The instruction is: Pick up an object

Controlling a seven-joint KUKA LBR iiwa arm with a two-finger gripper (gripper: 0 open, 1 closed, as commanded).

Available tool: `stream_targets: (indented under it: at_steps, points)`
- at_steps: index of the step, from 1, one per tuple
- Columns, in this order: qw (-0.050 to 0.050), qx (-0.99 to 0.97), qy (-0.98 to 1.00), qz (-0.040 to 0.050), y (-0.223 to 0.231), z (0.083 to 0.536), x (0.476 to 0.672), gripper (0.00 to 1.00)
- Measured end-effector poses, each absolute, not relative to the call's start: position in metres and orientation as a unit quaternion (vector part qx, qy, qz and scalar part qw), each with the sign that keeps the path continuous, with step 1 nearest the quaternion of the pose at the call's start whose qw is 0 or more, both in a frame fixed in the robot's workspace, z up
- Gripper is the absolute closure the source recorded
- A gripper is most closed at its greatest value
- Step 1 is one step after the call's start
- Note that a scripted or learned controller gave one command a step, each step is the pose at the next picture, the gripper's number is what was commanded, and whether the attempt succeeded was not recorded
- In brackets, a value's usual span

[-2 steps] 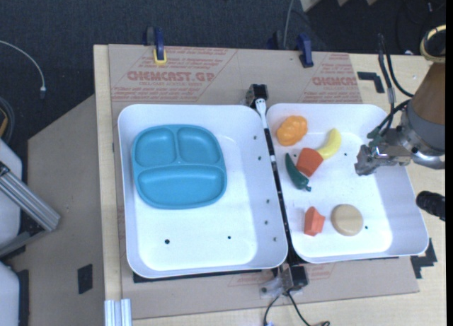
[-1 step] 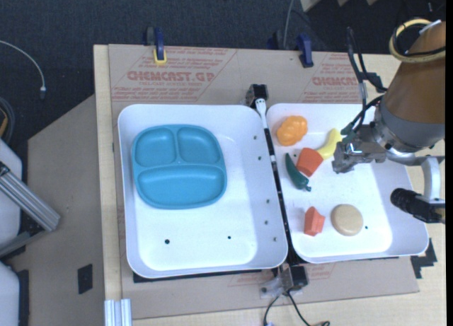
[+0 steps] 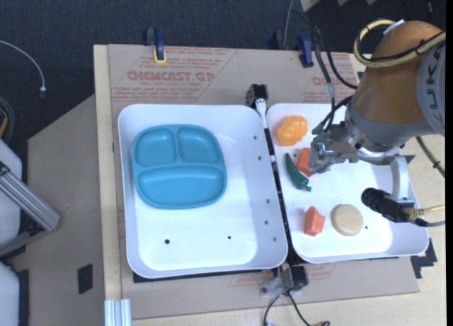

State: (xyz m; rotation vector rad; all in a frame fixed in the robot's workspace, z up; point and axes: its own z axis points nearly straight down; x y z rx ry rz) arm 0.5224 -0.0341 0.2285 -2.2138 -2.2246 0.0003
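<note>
You've got two white bins on the table. The left bin [image 3: 141, 247] holds a blue divided plate [image 3: 180, 165]. The right bin [image 3: 368, 248] holds an orange fruit [image 3: 291, 129], a green piece [image 3: 296, 173], a small red-orange block [image 3: 313, 221] and a beige round obj [image 3: 347, 219]. The gripper [image 3: 316, 160] is low over an orange-red piece [image 3: 304, 161] beside the green one; can't tell finger state.

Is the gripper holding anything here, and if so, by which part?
Cannot be told: the gripper is down over a small orange-red block in the right white bin, which hides any hold.
</note>
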Motion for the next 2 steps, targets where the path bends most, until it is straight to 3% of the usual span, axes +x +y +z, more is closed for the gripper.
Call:
stream_targets:
  at_steps: [2]
  points:
    - [0.000,-0.705,-0.709,-0.0006,0.065,0.222,0.541,1.00]
